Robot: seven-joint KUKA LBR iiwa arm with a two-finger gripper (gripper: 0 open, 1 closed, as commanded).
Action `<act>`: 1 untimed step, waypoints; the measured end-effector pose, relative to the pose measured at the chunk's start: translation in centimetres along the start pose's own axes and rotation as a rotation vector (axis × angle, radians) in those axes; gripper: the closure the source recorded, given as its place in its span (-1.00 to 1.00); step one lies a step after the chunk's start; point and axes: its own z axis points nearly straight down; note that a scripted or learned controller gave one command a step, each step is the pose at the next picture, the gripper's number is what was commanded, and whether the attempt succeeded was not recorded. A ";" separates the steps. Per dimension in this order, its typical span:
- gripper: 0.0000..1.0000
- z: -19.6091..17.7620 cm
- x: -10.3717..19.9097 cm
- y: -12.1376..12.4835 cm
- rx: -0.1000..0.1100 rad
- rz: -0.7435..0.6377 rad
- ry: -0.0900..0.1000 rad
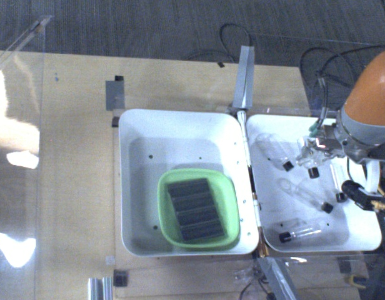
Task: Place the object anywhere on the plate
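A green square plate rests in the left bin, toward its front right. A dark grey ridged block lies on the plate. Several clear tubes with black caps lie in the right bin: one at the back left, one in the middle, one along the front. My gripper hangs over the back of the right bin, above a small black cap. I cannot see whether anything is in its grasp.
The grey arm with its orange band comes in over the right bin's far right corner. Black cables trail at the bin's right side. A grey upright post stands behind the gap between the bins.
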 end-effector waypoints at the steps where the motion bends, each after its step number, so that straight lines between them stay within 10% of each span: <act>1: 1.00 1.2 4.2 -3.0 0.005 -0.084 0.000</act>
